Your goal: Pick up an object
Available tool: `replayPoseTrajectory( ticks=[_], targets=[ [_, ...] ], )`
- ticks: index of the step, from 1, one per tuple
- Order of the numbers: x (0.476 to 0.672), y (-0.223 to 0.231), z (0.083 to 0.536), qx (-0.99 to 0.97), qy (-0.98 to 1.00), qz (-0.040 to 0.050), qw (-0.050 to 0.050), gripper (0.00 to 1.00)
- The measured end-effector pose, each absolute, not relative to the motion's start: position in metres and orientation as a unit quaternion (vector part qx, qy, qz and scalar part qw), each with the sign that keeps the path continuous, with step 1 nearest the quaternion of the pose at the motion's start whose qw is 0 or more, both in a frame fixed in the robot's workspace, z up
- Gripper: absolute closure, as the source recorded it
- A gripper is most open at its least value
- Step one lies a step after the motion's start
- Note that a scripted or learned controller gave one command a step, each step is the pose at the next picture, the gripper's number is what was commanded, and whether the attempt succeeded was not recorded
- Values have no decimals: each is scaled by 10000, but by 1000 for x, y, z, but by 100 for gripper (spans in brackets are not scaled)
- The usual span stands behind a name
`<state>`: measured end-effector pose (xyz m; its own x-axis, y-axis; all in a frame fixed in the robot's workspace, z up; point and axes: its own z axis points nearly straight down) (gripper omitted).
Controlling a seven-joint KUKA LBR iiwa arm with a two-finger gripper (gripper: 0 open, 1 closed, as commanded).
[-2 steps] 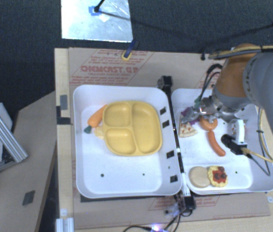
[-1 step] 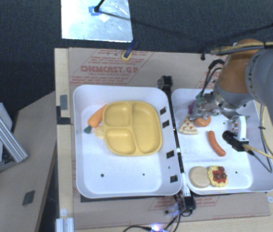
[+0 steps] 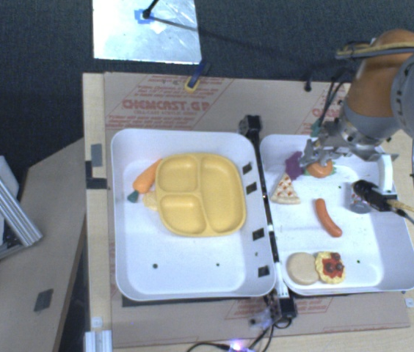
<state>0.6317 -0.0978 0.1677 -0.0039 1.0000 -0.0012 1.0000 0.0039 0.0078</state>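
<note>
So the worktop (image 3: 163, 101) is a tan board with red print on it, sitting over dark carpet (image 3: 31, 64), with a shiny silver sheet (image 3: 146, 20) lying on the carpet behind it. There are two white bins side by side on it, touching along the middle. The left bin (image 3: 192, 281) has a yellow divided plate (image 3: 196, 194) with a carrot (image 3: 146, 176) tucked against its left edge, and bare white along the front. The tool (image 3: 317, 156) is low in the back left corner of the right bin (image 3: 383, 248), right over a small orange piece (image 3: 321, 170), with a purple piece (image 3: 293, 164) just beside it (can't tell if the tool is spread or pinching anything, it's too small and blocked). A pizza slice (image 3: 285, 191) sits near the dividing wall and a sausage (image 3: 328, 218) is mid-bin. A beige round (image 3: 302, 268) and a red-and-yellow piece (image 3: 330, 267) touch at the front edge. Plain white bottom shows toward the right wall.
</note>
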Motion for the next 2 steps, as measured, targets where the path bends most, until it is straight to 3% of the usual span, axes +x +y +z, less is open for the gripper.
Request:
replayPoseTrajectory(
  ticks=[1,2],
  targets=[
    [634,-98,222,7055,7087,25,32,100],
    [644,-48,215,7039,7103,18,9,100]
  ],
)
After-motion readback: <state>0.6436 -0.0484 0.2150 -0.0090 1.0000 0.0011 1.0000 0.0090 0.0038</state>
